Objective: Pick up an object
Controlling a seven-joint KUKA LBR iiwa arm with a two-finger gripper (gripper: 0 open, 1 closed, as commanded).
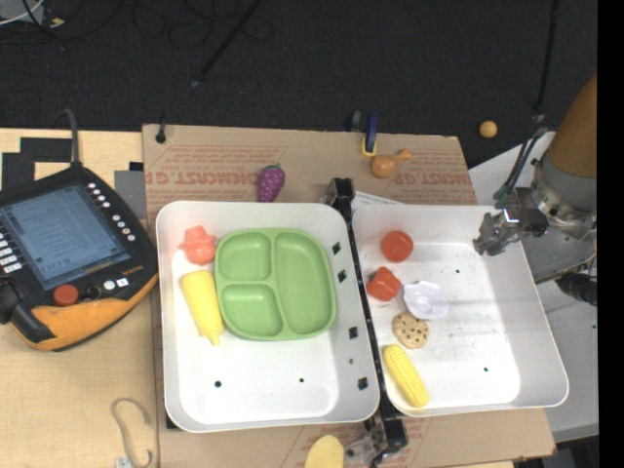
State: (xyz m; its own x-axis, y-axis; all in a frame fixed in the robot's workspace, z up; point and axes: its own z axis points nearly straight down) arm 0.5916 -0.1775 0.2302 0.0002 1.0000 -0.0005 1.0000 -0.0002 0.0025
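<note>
The counter [97,388] carries two shallow white bins side by side on a sheet of cardboard, with a teach pendant [68,252] off to the view's left. The left bin [263,398] holds a green divided plate [275,285], a yellow piece [202,304] along the plate's left edge and a pink piece [197,246] above that. The right bin [487,378] holds the smaller candidates: a corn cob [405,375] near the front wall, a cookie [410,331] just above it, a white crumpled piece [425,300], a red-orange piece [383,284] by the divider and a round orange-red piece [397,246] toward the back.

The arm [575,154] reaches in from the view's right, and the jaws [492,230] hang over the right bin's back right part. They are too small and dark to judge, so I cannot tell their spread; nothing shows between them.

No target is named, so any item would do. All the right bin's items lie to the view's left of the jaws. The round orange-red piece is nearest, almost level with them, and has no clear long axis. The corn cob is farther, down and left; its long axis runs diagonally, from upper left to lower right. A grasp there would probably want the jaws closing across that axis.
</note>
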